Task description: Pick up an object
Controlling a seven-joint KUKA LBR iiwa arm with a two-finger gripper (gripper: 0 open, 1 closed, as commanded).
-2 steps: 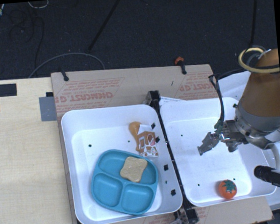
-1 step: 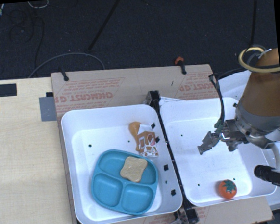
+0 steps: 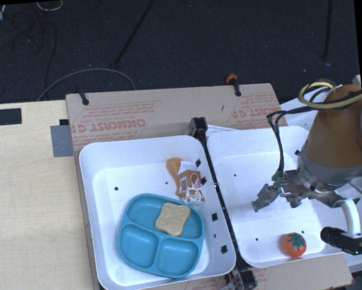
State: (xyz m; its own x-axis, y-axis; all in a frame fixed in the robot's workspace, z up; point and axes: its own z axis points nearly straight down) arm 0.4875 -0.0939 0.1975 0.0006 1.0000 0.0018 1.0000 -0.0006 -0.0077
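so far nothing is lifted: the small red-orange tomato-like toy (image 3: 294,244) lies near the front edge of the right bin (image 3: 246,160), apart from the claw (image 3: 262,199), which hangs over the middle of that bin, up and left of the toy. whether the claw is apart or together i cannot tell; nothing shows in it. in the left bin (image 3: 98,181) sit a blue divided plate (image 3: 139,244) bearing a tan bread-like piece (image 3: 173,219), and just beyond it a small printed packet (image 3: 190,187) and an orange-brown piece (image 3: 174,166). approach, grasp and lift all look left to do.
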